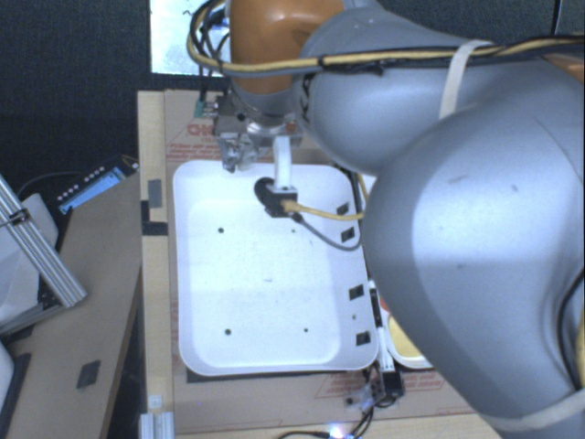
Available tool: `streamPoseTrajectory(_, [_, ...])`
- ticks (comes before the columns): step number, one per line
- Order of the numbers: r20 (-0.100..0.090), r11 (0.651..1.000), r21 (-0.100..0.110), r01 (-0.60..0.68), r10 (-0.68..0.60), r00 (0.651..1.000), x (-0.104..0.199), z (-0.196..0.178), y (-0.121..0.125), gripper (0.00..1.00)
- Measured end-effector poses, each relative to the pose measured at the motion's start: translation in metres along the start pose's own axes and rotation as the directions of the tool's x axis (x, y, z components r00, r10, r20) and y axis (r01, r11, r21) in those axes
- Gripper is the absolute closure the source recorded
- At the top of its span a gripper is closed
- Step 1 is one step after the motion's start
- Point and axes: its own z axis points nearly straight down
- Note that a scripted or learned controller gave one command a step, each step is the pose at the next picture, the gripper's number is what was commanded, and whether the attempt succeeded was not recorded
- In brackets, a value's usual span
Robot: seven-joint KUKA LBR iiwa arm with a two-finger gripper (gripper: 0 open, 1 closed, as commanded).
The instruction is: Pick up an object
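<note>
The claw hangs over the far left corner of the left bin. I cannot tell whether it is open or closed, and I see nothing in its grasp. Beneath it is bare white bin floor with a few dark specks. The only candidate I see is a yellow patch in the right bin, well apart toward the near right. Its long axis is hidden. The arm covers most of that bin.

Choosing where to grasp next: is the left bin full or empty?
Nearly empty: the left bin shows bare white floor, only small dark specks.
</note>
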Motion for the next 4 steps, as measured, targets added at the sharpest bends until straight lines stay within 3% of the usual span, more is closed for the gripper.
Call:
streamPoseTrajectory(1, [-0.003,1.000,-0.020,-0.008,0.008,1.000,-0.039,-0.137,0.002,1.00])
streamPoseTrajectory(2, [0.001,1.000,0.000,-0.001,0.001,1.000,-0.001,-0.038,-0.005,1.00])
streamPoseTrajectory(4, [0.002,1.000,-0.001,-0.010,0.010,1.000,-0.107,0.033,-0.081,1.00])
